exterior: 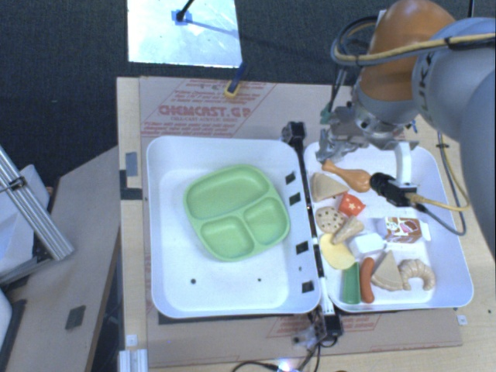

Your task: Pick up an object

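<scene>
Your gripper hangs low at the far end of the right bin, just above the toy drumstick; you cannot tell how its fingers stand. Toy food crowds that bin: cookie, croissant, sausage. Left bin holds a green divided plate.

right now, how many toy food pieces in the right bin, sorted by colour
Brown or tan, 5: drumstick, bread wedge, chip cookie, bread slice, croissant
Red, 2: red pepper piece, sausage
Yellow, 1: flat yellow round
Green, 1: green stick
Total: 9, leaving out the white pieces and the printed packet, too unclear to sort.
</scene>
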You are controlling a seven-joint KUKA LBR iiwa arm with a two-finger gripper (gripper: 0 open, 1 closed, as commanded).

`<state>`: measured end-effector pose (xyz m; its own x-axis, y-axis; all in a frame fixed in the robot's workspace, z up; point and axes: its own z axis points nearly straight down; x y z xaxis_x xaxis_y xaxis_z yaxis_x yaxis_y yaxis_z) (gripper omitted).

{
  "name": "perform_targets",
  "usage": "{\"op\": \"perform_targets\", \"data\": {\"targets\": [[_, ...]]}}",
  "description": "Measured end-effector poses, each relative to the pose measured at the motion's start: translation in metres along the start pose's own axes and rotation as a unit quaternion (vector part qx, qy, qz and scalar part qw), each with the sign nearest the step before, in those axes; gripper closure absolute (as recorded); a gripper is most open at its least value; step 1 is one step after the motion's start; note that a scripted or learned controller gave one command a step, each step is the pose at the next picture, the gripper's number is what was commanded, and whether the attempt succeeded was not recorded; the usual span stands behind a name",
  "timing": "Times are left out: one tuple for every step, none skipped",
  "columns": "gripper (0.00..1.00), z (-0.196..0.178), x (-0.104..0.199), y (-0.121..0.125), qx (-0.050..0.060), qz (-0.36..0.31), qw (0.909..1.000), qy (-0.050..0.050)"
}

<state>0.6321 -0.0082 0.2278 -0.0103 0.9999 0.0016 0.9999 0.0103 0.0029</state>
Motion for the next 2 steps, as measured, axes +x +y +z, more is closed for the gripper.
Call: {"op": "perform_targets", "data": {"targets": [[1.0,-0.005,0.014,-0.012,0.001,0.002,1.0,0.0],[1.0,0.011,0.024,-0.005,0.002,0.002,1.0,-0.001]]}}
